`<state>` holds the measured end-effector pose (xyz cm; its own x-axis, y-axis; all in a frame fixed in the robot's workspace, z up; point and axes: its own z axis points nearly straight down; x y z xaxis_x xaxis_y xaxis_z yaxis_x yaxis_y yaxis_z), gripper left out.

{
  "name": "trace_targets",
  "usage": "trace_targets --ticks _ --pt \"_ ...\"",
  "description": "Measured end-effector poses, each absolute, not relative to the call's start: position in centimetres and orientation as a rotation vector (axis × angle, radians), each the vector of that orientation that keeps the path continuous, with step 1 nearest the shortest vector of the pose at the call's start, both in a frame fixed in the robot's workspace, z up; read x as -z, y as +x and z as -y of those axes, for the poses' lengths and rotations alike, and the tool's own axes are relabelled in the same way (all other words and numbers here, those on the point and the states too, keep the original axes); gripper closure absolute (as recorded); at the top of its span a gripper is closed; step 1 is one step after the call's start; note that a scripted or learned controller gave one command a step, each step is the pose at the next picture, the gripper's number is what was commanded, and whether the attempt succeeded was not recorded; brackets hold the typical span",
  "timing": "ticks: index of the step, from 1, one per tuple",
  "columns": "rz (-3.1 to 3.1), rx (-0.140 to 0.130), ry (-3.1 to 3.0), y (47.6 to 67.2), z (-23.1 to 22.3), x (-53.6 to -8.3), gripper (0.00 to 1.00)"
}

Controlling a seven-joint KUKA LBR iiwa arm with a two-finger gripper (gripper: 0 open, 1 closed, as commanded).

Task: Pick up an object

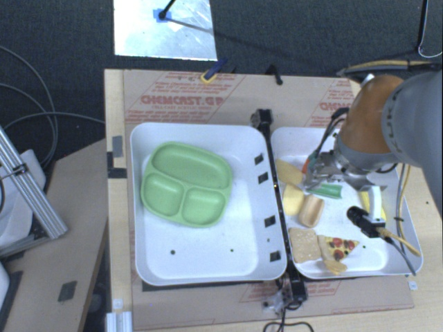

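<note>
My gripper (315, 175) reaches down into the right bin (394, 265) from the right, near the bin's upper middle. A green piece (332, 191) lies just right of and below its tip; whether they touch I cannot tell. Yellow cheese wedges (292, 185) lie immediately to its left. Below it rests a tan bread roll (311, 211). A square cracker (303, 245) and a pizza slice (337, 249) lie at the bin's front. A yellow piece (374, 200) sits toward the right side.
The left bin (159, 268) holds a green divided plate (185, 183) in its upper left part. A black divider with clips (271, 185) runs between the two bins. The arm's grey body and orange band (374, 116) hang over the right bin's back right.
</note>
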<state>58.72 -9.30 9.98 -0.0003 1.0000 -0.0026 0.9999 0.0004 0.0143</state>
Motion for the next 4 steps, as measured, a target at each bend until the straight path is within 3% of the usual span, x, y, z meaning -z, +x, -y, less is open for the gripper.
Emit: trace_targets --ticks 1,2,3,4 --pt "-2.220 -0.005 2.220 48.5 7.8 -18.9 1.00" --pt "-2.228 -0.003 2.216 48.7 6.0 -18.4 1.00" --pt "-2.235 -0.006 2.210 48.7 -0.8 -18.4 1.00" --pt "-2.230 -0.007 2.210 50.3 -5.8 -21.8 1.00"
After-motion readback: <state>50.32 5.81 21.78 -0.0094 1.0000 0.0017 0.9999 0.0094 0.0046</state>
